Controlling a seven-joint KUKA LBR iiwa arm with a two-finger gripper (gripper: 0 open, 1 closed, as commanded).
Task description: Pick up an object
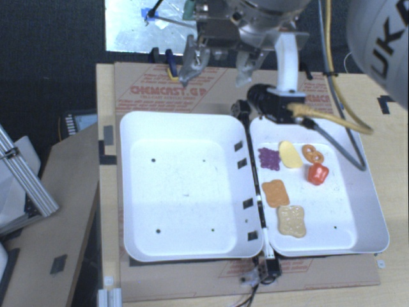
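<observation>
We log the jaws [218, 66] apart, holding nothing, above the bench [192, 88] behind the left bin [179, 123].

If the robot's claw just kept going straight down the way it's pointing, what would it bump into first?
Probably the brown cardboard behind the left white bin, not the toy food. The claw points down over the bench's far edge, but depth is hard to judge from this slanted view.

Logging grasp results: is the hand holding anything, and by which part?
Nothing held. The hand is open, raised beyond the bins; all six food pieces lie in the right bin.
</observation>
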